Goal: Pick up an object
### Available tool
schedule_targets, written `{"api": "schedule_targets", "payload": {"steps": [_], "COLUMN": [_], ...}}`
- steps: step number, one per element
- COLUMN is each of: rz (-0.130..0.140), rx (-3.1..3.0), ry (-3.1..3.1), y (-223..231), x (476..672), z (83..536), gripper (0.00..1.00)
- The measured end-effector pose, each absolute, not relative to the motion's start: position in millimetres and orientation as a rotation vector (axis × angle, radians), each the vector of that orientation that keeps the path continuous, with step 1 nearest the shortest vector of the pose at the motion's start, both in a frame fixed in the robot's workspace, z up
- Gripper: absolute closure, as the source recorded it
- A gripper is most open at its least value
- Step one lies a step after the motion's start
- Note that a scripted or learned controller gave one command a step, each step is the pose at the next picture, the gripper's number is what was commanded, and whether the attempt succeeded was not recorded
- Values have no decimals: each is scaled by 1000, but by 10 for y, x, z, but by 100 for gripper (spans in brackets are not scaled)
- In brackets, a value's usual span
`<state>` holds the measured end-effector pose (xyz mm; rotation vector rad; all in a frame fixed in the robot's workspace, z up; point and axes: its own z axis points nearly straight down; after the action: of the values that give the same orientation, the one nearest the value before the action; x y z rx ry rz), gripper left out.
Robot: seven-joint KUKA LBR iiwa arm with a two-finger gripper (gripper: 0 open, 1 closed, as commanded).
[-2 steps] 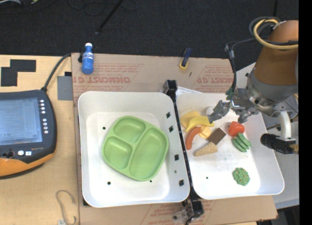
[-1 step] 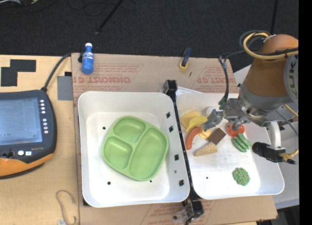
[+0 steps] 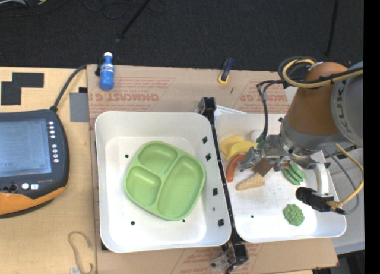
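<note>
Clutter crowds the right bin (image 3: pixel 332 228): a tan wedge (image 3: pixel 250 182), red piece (image 3: pixel 233 167) and yellow piece (image 3: pixel 235 145) lie bunched under the gripper (image 3: pixel 259 161). How wide it stands, I cannot tell; nothing visibly held. Closing here risks nudging neighbours or pinching two.

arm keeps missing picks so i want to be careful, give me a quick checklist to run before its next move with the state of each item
1. Gripper is over the right bin: ok, it is down among the items at that bin's left side.
2. Fingers open or shut: cannot tell.
3. Anything held between the fingers: cannot tell.
4. Targets within reach: ok, the yellow piece, orange-red piece and tan wedge lie right by the gripper.
5. Items spaced for a clean grasp: not ok, those three crowd together near the divider.
6. Easier target available: ok, the green bumpy piece lies alone in the right bin.
</note>
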<state>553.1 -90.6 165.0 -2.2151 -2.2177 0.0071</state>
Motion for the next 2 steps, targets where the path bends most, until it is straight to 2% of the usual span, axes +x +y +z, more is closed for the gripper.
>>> {"api": "schedule_targets", "payload": {"steps": [1, 2], "rz": [8, 8], "rx": [-2216, -2223], "ry": [-2217, -2219], "y": [-988, -994], "x": [5482, 5477], "z": [1096, 869], "gripper": [0, 0]}}
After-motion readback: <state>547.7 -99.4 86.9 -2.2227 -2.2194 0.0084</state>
